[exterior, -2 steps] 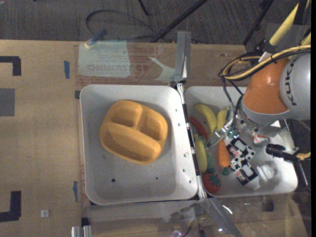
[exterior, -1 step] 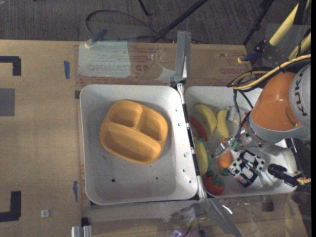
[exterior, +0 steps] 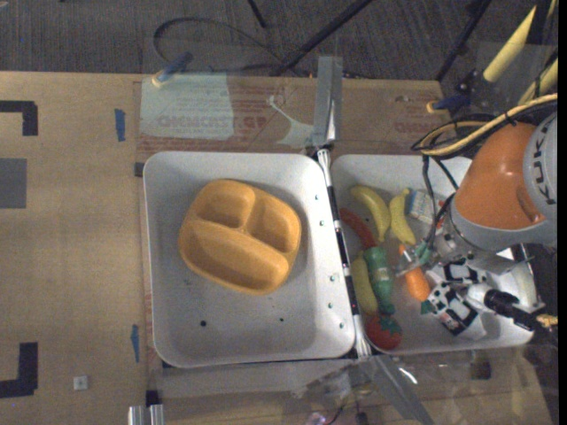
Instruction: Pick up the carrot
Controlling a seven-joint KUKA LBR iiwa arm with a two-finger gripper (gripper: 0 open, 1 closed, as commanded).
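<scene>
The carrot (exterior: 415,282), short and orange with a bit of green at its far end, lies near the middle of the right bin (exterior: 505,345). My gripper (exterior: 446,301), marked with black and white patches, hangs low over that bin. It is just right of the carrot and close to touching it. The arm's orange band (exterior: 496,189) rises above it and covers the bin's right part. Nothing visibly lifts the carrot off the bin floor.
Left of the carrot lie a green vegetable (exterior: 380,277), a yellow piece (exterior: 363,289), a red chilli (exterior: 358,227) and a red fruit (exterior: 384,330). Two bananas (exterior: 373,209) sit at the back. A yellow divided plate (exterior: 239,235) rests in the left bin (exterior: 168,326).
</scene>
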